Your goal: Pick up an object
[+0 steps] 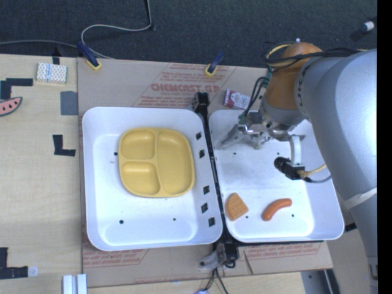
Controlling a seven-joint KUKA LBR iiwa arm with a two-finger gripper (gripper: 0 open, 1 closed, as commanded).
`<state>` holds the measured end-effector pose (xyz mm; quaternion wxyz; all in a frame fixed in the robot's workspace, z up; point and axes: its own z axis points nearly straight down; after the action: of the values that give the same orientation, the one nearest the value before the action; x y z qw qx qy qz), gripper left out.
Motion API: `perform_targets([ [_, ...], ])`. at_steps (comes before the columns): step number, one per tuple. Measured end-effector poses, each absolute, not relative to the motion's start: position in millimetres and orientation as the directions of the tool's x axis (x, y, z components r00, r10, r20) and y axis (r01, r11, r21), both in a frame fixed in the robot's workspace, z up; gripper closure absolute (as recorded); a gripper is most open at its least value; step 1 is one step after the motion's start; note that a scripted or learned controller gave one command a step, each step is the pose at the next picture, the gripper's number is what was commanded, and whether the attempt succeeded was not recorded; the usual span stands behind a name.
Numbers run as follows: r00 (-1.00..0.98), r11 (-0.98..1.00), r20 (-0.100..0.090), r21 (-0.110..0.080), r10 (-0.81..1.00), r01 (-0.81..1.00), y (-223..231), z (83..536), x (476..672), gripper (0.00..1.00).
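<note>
The gripper [248, 133] hovers open and empty at the top of the right bin [318, 225]. The sausage [277, 209] lies near the bin's front, looking light, smooth, maybe slippery: pinch it mid-length.

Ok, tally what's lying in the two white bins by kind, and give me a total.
Yellow divided plate: 1, left bin
Toy sausage: 1, right bin
Toy cracker: 1, right bin
Total: 3
</note>
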<state>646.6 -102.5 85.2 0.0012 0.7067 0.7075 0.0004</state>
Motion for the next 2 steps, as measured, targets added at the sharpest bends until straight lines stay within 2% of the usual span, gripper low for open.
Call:
perform_targets([
  [1, -0.001, 0.001, -0.001, 0.001, 1.000, 1.000, -104, 86, 580.7, 0.00],
  [2, -0.001, 0.001, -0.001, 0.002, 1.000, 1.000, -95, 85, 613.0, 0.00],
])
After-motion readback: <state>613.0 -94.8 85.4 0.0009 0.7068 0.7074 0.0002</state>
